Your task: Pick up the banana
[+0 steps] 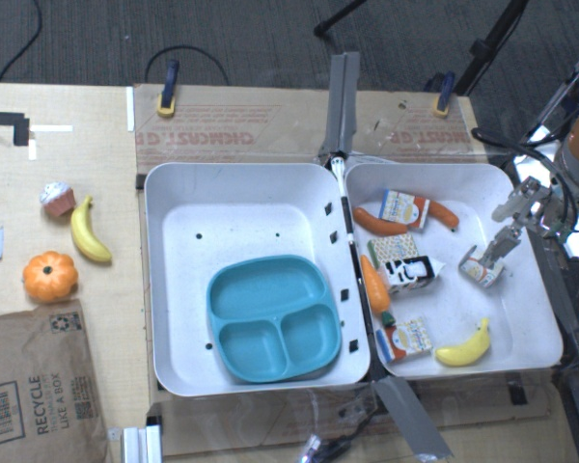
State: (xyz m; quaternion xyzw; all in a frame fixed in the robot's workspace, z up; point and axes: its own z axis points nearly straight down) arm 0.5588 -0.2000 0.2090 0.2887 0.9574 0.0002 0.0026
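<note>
Banana (464,347) lies in the right bin (527,355), near its front edge, just right of a small carton (407,339). Gripper (482,266) sits low in the same bin toward the right wall, well apart from the banana; its tips meet a small whitish object (483,274), contact unclear. Cannot tell how far the gripper is open or whether it has hold of anything. Left bin (174,258) contains a blue divided tray (268,316). A second banana (88,231) rests on the surface (39,177) left of the bins, beside a cupcake (57,200) and an orange pumpkin (50,277).
</note>
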